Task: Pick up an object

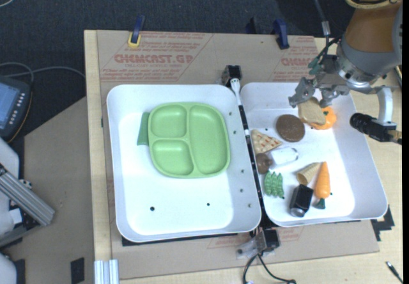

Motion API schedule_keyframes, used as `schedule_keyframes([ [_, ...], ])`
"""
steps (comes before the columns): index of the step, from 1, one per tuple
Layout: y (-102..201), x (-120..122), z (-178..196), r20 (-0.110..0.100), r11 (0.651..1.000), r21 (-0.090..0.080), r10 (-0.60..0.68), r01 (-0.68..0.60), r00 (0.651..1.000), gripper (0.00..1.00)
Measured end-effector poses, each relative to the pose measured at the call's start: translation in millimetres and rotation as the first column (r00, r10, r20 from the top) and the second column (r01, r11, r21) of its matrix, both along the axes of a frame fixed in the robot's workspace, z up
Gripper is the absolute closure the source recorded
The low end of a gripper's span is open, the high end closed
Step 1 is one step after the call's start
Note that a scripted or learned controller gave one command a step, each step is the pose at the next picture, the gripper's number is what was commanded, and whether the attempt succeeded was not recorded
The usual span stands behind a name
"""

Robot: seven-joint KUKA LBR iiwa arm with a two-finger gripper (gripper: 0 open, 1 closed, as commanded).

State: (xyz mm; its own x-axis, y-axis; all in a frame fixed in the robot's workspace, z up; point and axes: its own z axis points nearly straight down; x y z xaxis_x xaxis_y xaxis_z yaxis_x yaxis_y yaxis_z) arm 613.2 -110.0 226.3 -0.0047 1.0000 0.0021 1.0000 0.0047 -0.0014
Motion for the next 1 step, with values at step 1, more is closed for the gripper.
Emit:
schedule_keyframes([
  [1,61.1,12.3,3.8,0.004,1.000,-0.001,0.001,-0.001,1.000,1.00],
])
